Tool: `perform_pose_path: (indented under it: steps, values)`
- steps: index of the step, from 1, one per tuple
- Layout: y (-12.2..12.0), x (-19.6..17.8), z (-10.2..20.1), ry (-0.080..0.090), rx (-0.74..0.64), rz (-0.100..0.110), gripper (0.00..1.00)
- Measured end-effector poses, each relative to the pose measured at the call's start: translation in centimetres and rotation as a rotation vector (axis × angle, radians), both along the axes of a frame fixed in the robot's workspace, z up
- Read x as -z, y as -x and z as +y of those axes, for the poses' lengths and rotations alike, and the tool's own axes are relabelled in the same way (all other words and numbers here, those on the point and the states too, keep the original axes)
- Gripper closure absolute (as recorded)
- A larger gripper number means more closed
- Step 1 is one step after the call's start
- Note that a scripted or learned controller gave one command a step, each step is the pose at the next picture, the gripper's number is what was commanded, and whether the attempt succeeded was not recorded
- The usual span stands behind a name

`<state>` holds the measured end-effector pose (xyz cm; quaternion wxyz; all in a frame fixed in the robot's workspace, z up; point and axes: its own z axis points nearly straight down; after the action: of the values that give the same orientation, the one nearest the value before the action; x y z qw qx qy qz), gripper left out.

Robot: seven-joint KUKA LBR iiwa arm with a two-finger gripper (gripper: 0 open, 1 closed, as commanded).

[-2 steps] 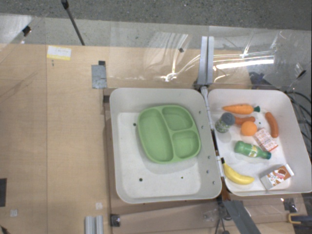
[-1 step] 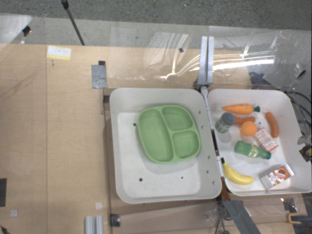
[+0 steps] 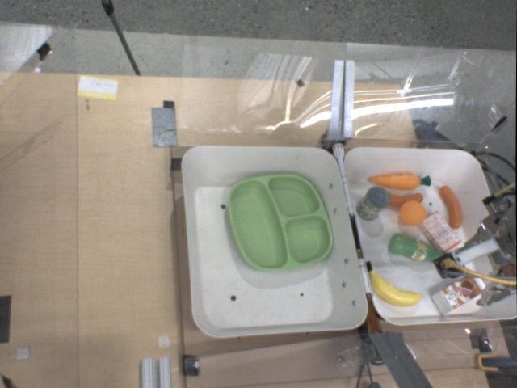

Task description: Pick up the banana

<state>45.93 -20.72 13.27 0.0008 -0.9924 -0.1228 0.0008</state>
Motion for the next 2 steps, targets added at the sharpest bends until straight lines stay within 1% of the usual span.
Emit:
perform_pose_path:
  steps: [1, 2]
  values:
    - [-0.1, -20.5, -1.6, 0.004, -0.074, -0.007, 0.0]
    - [0.0, -9.9, -3.6, 0.002, 0.038, -0.001, 0.0]
